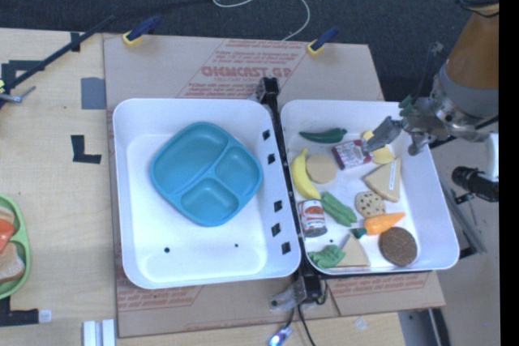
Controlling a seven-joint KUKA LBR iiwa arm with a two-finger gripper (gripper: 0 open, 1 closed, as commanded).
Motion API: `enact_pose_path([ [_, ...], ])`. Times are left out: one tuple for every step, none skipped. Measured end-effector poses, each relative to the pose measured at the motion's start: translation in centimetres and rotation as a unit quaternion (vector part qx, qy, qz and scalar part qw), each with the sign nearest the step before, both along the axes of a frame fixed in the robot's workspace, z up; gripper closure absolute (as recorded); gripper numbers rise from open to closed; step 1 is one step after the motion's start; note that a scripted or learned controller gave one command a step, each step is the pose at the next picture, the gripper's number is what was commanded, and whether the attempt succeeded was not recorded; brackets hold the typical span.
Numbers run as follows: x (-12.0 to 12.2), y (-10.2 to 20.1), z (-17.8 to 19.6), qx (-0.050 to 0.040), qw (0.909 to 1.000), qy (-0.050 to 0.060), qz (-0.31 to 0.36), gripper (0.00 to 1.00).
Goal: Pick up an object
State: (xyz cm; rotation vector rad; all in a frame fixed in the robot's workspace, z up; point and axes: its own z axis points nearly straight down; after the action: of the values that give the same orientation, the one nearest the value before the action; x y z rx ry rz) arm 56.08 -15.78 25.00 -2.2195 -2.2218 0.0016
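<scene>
Grey robot hand [388, 134] hangs over top right of right white bin [442, 211], just above small yellow toy [383, 153]. Can't tell if hand is shut. Toy food lies below: yellow banana [302, 175], orange carrot [381, 223]. Blue tray [206, 173] in left white bin [134, 198].

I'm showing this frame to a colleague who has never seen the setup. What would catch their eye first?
Most likely the blue divided plate, lying alone in the left bin. Next, the right bin, crowded with toy food: a banana, a green pepper, a carrot and a round brown cookie. The gripper hangs over that bin's upper right part, on the grey arm with its orange band.
</scene>
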Motion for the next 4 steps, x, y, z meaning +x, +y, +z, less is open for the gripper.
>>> enact_pose_path([
  [-2.9, 3.8, 3.0, 0.0007, 1.0, -0.001, 0.002, 0.0],
  [-6.1, 8.6, 27.2, -0.0007, 0.9999, -0.01, 0.002, 0.0],
  [-6.1, 8.5, 27.2, -0.0009, 1.0, -0.001, 0.0, 1.0],
  [-7.9, 7.6, 10.3, 0.0006, 1.0, 0.008, -0.002, 1.0],
])
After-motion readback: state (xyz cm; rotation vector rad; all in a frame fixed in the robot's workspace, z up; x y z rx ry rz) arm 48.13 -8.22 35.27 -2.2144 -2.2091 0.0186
